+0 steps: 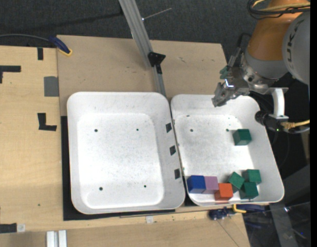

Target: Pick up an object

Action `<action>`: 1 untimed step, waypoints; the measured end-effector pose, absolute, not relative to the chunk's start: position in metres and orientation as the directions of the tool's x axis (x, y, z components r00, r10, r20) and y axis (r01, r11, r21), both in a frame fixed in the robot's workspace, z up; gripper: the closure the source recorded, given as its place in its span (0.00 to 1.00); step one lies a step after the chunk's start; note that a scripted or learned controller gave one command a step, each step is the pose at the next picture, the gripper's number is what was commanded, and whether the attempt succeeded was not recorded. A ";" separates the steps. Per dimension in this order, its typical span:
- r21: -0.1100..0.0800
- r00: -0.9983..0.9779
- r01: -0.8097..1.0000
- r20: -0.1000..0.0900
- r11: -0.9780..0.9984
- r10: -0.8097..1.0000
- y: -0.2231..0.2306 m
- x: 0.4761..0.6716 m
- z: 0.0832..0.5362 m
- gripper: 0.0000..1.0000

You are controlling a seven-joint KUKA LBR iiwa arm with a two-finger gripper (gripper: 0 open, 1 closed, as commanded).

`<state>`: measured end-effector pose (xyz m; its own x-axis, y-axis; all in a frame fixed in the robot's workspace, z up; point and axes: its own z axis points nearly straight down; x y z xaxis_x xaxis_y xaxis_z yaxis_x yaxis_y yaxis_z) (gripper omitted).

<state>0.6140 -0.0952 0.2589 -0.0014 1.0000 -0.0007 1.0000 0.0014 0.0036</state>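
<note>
My gripper (220,100) hangs over the far edge of the right bin (209,125), above its back rim, with nothing visible between its fingers. A lone green block (242,137) lies in the right part of that bin, below and right of the gripper. Along the bin's near edge sit a blue block (197,183), a lilac block (211,183), an orange block (224,191) and three green blocks (245,181) bunched together.
The left bin (117,153) sits beside the right one, sharing a raised middle rim. A slanted metal rail (140,32) runs from the top down to the bins' junction. The arm's orange-banded wrist (274,32) looms at the upper right.
</note>
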 end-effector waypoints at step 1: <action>0.000 -0.006 1.000 0.001 0.006 1.000 -0.042 0.625 0.264 1.00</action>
<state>0.6253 -0.0419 0.2636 -0.0060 1.0000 0.0014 1.0000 0.0060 -0.0001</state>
